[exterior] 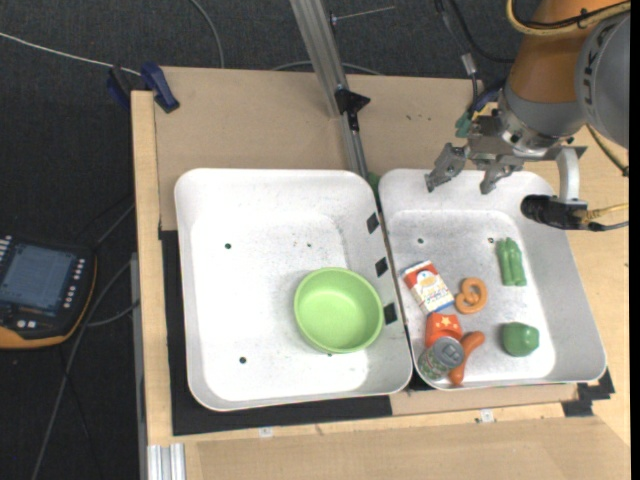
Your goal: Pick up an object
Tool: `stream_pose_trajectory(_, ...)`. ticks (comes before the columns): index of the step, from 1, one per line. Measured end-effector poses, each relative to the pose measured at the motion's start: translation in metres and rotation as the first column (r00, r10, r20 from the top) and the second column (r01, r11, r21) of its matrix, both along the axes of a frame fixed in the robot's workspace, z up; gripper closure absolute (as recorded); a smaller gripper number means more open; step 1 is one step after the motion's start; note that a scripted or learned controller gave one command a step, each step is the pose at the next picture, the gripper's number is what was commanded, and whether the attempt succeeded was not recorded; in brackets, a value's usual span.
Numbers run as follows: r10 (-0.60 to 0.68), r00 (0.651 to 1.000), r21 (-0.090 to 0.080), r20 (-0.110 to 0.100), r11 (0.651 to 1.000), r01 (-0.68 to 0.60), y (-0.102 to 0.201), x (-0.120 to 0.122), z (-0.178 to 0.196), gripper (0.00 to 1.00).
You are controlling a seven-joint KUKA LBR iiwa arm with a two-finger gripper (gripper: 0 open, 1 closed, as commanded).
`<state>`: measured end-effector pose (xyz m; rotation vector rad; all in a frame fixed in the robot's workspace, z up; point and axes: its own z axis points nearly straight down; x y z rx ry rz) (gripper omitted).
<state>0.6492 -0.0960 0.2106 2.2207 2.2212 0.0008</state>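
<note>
overhead, end effector (470,173) spread, unladen | green bowl (338,309) left bin | carton (428,287), pretzel (471,294) right bin

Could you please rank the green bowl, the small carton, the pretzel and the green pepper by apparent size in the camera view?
1. green bowl
2. small carton
3. green pepper and pretzel: look alike in size, so unranked.

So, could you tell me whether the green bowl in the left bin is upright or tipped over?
Upright. The green bowl sits on its base in the left bin, its round opening facing up, with nothing visible inside.
</note>
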Motion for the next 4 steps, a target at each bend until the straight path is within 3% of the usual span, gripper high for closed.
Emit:
stream_pose_trajectory(2, 0.000, 1.000, 0.001, -0.006, 1.000, 0.000, -0.001, 0.004, -0.109, 0.00)
stream_pose_trajectory(3, 0.000, 1.000, 0.000, -0.001, 1.000, 0.000, -0.001, 0.004, -0.115, 0.00)
stream_pose_trajectory(4, 0.001, 1.000, 0.000, 0.001, 1.000, -0.001, -0.001, 0.005, -0.104, 1.00)
